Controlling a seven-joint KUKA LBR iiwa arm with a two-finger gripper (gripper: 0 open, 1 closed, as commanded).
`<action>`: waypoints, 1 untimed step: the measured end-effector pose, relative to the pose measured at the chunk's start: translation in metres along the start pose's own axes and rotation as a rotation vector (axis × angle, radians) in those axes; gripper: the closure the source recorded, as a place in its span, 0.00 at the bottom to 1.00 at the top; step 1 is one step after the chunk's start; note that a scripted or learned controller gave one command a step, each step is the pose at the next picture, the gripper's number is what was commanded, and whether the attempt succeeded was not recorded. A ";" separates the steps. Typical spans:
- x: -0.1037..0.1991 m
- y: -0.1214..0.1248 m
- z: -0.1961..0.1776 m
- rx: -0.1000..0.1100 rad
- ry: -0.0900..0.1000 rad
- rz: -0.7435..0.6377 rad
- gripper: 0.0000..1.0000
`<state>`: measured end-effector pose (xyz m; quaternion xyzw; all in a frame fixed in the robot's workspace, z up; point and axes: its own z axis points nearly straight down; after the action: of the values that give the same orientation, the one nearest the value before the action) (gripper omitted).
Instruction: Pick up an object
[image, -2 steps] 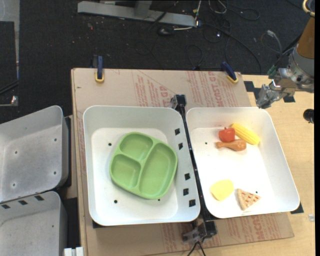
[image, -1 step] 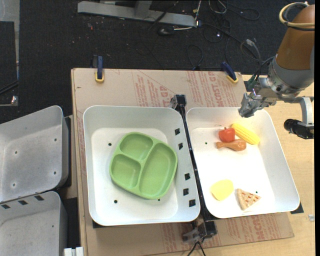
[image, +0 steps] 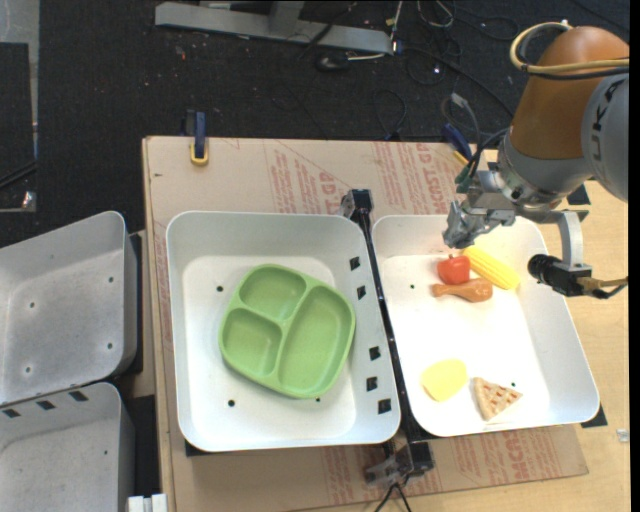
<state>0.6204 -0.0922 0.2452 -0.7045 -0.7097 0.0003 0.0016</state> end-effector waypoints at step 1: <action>0.056 -0.014 0.014 0.000 0.000 0.000 1.00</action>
<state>0.6059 -0.0366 0.2319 -0.7044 -0.7098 0.0003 0.0015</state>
